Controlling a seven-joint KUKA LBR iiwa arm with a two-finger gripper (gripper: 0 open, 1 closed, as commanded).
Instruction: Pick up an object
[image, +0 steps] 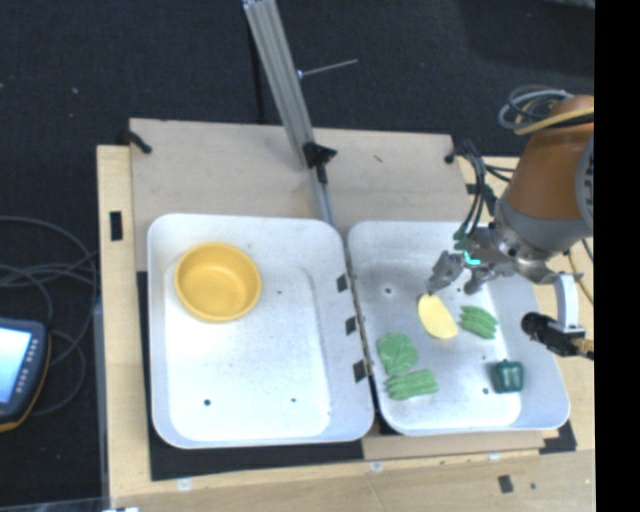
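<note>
The gripper (458, 272) hangs over the right bin (395, 245), near its middle, with its 2 fingers spread apart and nothing between them. 1 finger reaches down-left toward the yellow piece (437, 318), which lies just below the fingertips, about midway between the bin's left and right edges; whether that finger touches it I cannot tell.

The yellow piece looks like a small, smooth, rounded toy food, probably light and fairly stiff, with a skin that may slip under hard pads. It is an oval, its long axis running from upper-left to lower-right, the narrower end toward the gripper. The best hold is likely across the short axis at the widest part, fingers on the 2 long flanks.

Just beside it, toward the right edge, lies a green piece (479, 321), close enough to crowd 1 finger. A leafy green (397, 351) and a ridged green (412, 384) sit nearer the front-left corner, and a dark green block (507, 376) sits near the front-right corner. The left bin (250, 400) carries a yellow bowl (218, 282) by its back-left corner.
</note>
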